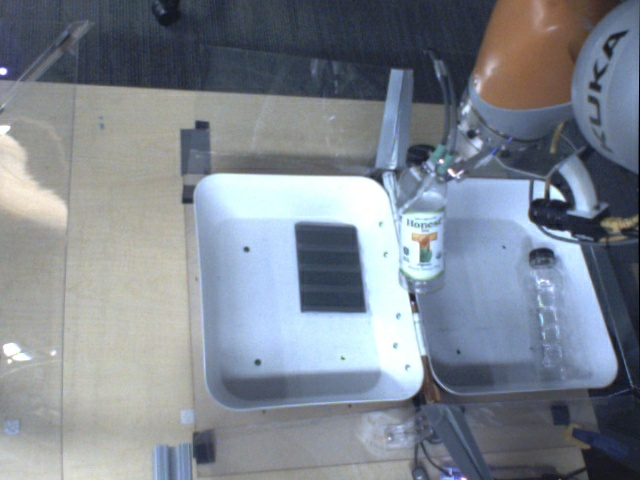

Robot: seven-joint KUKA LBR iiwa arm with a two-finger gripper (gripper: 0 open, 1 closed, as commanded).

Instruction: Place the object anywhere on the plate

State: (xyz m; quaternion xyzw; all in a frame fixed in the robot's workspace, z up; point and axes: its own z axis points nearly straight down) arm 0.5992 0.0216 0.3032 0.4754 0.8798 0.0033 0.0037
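A black ribbed rectangular plate (pixel 329 267) lies in the middle of the left white bin (pixel 222 298). A clear Honest bottle (pixel 423 243) with a white and orange label hangs upright over the wall between the two bins, just right of the plate. My gripper (pixel 436 168) comes down from the orange-banded wrist at the upper right. It is shut on the bottle's neck, and the cap end sits between its fingers. The bottle's lower end is level with the left rim of the right bin (pixel 490 258).
A second clear plastic bottle (pixel 546 308) lies lengthwise near the right bin's right wall. A grey upright post (pixel 395 118) stands behind the bins, close to the gripper. Black cables (pixel 565 216) hang off the arm over the right bin's back corner.
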